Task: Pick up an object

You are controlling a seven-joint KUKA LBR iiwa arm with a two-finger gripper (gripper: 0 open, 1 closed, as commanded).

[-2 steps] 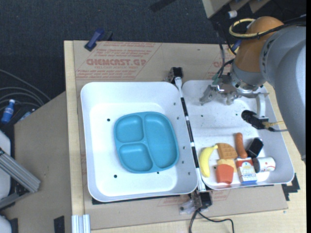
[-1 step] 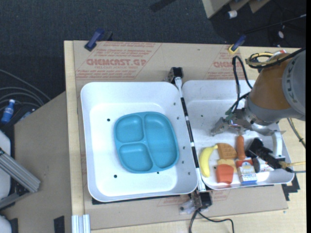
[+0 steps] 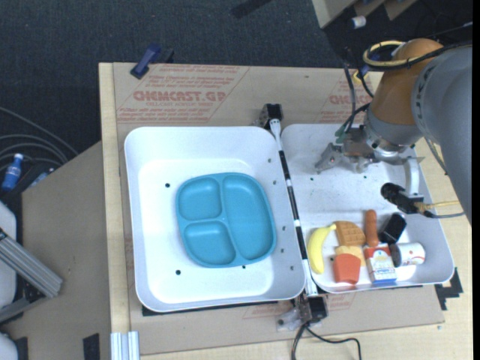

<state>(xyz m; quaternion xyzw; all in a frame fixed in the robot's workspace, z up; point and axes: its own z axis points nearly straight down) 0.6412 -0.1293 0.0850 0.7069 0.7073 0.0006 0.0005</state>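
1. Camera view, my own state: my gripper (image 3: 343,160) hangs over the far, bare end of the right bin (image 3: 330,201). My fingers look spread apart with nothing between them.
2. Camera view, the thing to take: I would pick the banana (image 3: 319,247). It lies at the near end of the same bin, at the left edge of the heap, close to the wall shared with the left bin (image 3: 150,201).
3. Camera view, how it should handle: it looks like a plastic toy, so I judge it light, stiff and smooth. It is curved, so it may roll or slip. I would close across its middle, where it is thickest.
4. Camera view, what crowds it: a tan waffle-like piece (image 3: 349,233) and an orange cup (image 3: 346,267) sit just beside it on the right. Farther right are an orange-red stick (image 3: 370,227), a black block (image 3: 393,227), a white bottle (image 3: 409,255) and a blue-and-white box (image 3: 383,270). One finger must fit between banana and wall.
5. Camera view, elsewhere: a blue divided plate (image 3: 225,220) lies in the left bin, well apart.
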